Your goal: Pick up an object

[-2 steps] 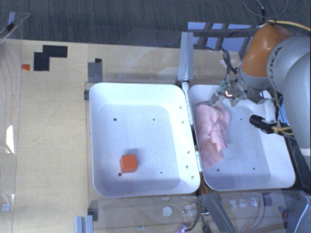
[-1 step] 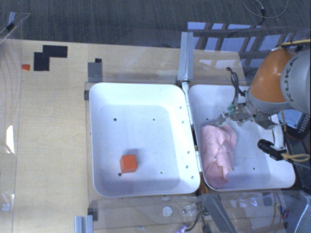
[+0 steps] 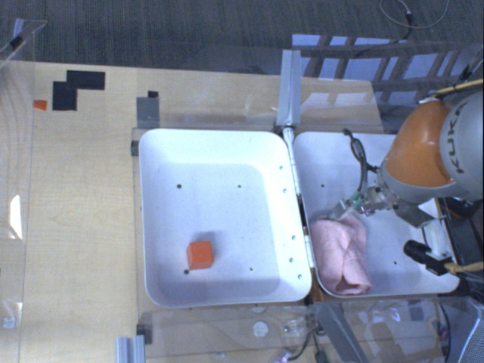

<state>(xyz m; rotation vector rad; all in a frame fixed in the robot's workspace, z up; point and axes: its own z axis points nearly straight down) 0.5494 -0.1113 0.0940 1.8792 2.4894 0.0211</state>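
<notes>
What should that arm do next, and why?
Probably lower the hand a little onto the crumpled pink cloth in the right white bin. The hand sits right at the cloth's upper edge, while the small orange block lies far off in the left white bin.

A pale wooden bench (image 3: 76, 225) bears two white bins side by side, left (image 3: 162, 157) and right (image 3: 325, 153).

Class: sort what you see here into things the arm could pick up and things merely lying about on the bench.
Pickable:
small orange block in the left white bin
crumpled pink cloth in the right white bin, with the gripper beside it

Lying about:
black L-shaped patch
small orange square marker
</notes>
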